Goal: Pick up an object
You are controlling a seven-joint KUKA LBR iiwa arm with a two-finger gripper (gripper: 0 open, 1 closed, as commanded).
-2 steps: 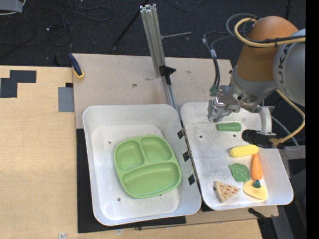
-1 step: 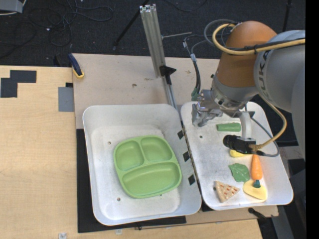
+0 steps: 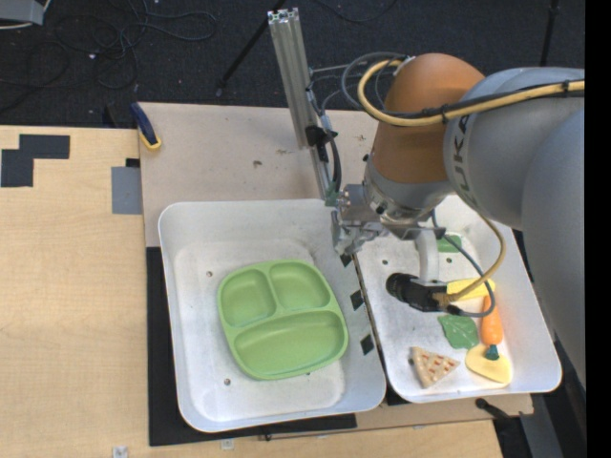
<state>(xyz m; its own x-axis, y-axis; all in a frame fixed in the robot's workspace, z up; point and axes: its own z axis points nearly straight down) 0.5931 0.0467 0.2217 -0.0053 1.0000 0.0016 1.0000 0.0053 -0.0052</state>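
Left bin and right bin both white; plate light green all over. Pizza slice tan with red spots, carrot orange with a green top, wedge yellow, leaf green. Arm grey with an orange band; bench pale wood with grey and black squares.

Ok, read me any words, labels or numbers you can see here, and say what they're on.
Grey arm: dark lettering beside the orange band, cut off and too skewed to read.
Green plate: no text.
Pizza slice: no text.
Left bin and right bin: no text.
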